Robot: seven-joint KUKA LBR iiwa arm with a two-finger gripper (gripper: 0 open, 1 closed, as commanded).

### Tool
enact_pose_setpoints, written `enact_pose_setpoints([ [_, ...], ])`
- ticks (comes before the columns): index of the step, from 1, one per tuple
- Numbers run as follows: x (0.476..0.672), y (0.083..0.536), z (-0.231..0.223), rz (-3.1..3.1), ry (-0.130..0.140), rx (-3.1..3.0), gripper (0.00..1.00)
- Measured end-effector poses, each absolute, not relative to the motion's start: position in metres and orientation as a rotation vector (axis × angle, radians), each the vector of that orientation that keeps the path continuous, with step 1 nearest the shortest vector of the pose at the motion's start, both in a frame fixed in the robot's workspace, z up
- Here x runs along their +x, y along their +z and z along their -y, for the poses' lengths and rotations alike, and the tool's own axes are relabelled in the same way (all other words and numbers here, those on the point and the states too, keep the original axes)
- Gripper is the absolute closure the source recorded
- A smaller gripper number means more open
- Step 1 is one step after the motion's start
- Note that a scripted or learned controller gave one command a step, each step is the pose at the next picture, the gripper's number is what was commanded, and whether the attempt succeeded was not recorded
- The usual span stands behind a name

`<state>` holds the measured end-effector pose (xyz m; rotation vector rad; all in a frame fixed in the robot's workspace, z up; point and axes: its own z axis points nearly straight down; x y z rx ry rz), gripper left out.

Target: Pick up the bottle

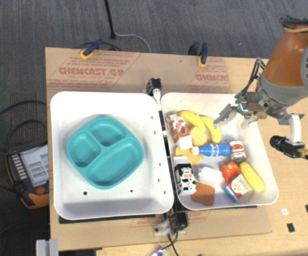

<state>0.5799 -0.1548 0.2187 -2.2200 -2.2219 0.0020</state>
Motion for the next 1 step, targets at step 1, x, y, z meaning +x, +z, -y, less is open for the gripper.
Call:
enact_pose_setpoints([
  [1,0.5544,0.1217,0.1819,2.446,-0.017,-1.987,0.0],
])
